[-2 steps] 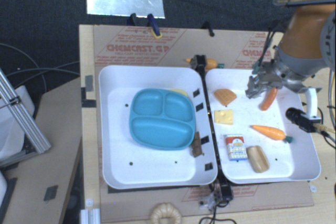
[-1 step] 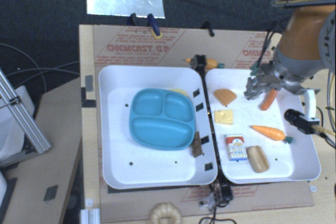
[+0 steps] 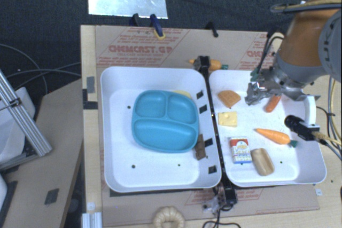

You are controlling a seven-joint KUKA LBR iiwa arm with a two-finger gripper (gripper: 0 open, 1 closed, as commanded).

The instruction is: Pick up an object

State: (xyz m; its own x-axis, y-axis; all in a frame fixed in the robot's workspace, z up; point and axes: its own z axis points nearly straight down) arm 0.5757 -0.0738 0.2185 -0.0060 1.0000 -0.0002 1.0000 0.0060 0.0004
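Sausage [image 3: 273, 103], red-orange and tilted, lies near the far edge of the right-hand bin [image 3: 310, 168], just beside my pincer [image 3: 256, 92]. My pincer hangs low over that bin, between the sausage and an orange wedge [image 3: 230, 97]. Whether it is open or closed I cannot tell, since my own wrist and the cables hide it from this angle. I can see nothing gripped in it.

Nearer the camera in the same bin, a yellow cheese square [image 3: 227, 118] sits just below the wedge. A carrot [image 3: 272, 136] lies across the middle, its tip pointing toward the cheese. A small red-and-white box [image 3: 240, 150] and a tan roll [image 3: 262, 162] sit side by side toward the near edge, almost touching.

The left-hand bin [image 3: 115, 168] holds a blue divided tray [image 3: 164, 120]. A small brown piece [image 3: 200, 149] rests at the tray's near right corner, against the bin wall. My arm [image 3: 307, 40] comes in from the right, above the far corner of the right-hand bin.
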